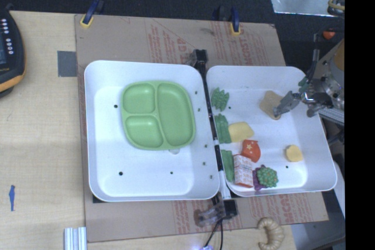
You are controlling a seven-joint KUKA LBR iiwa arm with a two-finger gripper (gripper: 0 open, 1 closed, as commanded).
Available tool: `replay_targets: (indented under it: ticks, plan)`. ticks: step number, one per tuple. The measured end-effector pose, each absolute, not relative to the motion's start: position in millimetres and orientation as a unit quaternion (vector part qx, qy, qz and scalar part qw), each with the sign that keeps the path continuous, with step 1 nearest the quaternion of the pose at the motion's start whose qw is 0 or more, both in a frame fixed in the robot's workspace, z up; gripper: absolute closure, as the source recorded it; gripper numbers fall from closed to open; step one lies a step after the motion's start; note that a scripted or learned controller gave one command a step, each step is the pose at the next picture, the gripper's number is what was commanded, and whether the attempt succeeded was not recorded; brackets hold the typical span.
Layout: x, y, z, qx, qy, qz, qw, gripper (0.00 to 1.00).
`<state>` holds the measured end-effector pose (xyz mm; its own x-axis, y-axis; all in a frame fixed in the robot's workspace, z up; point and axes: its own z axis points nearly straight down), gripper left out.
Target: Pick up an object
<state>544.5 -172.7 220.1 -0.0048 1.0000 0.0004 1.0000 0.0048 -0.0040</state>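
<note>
Right now your pincer (285, 107) sits low over the upper right part of the right bin (313, 143), reaching in from the right edge. Its dark fingers point left and touch, or nearly touch, the tan block (269, 102); you cannot tell whether they are spread or closed, nor whether anything sits between them.

Look down the left wall of that bin and you find a leafy green piece (220, 99) at the top, a longer green piece (222, 127) below it, and a third green strip (227, 165) lower still. Just beside the middle one lies a pale yellow chunk (240, 131), with a red piece (251, 150) under it, touching a red-and-white packet (243, 171). A green-and-purple cluster (266, 176) rests at the packet's right, near the front wall. A small yellow lump (293, 153) lies apart, toward the right wall.

Your left bin (105, 178) carries a green divided plate (158, 115) with three compartments, set toward its upper middle. Both bins rest on a cardboard sheet (146, 38) on the tabletop (35, 143).
</note>
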Motion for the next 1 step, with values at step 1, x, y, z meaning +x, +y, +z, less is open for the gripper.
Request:
replay_targets:
  ticks: [1]
  plan:
    - [582.8, -209.5, 141.5, -0.705, -0.709, 0.0029, 0.001, 0.00]
